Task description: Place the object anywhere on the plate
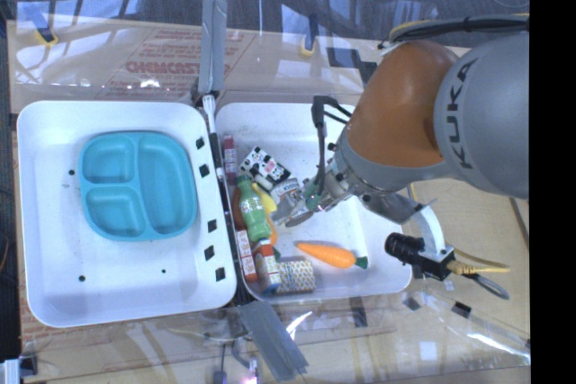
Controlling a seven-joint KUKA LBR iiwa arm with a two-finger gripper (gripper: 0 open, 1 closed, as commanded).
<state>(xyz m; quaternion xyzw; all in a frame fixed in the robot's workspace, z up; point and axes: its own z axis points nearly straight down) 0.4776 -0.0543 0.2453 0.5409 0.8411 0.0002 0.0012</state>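
The task looks barely begun: the light-blue three-compartment plastic plate (pixel 138 184) sits bare in the left bin (pixel 45 283) while the gripper (pixel 301 204), jaws' state impossible to tell, hovers over the orange toy carrot (pixel 328 255) and other items in the right bin (pixel 387 281).

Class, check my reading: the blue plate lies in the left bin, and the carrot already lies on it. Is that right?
Not quite. The camera view shows the carrot in the right bin, not on the plate. The plate does lie in the left bin.
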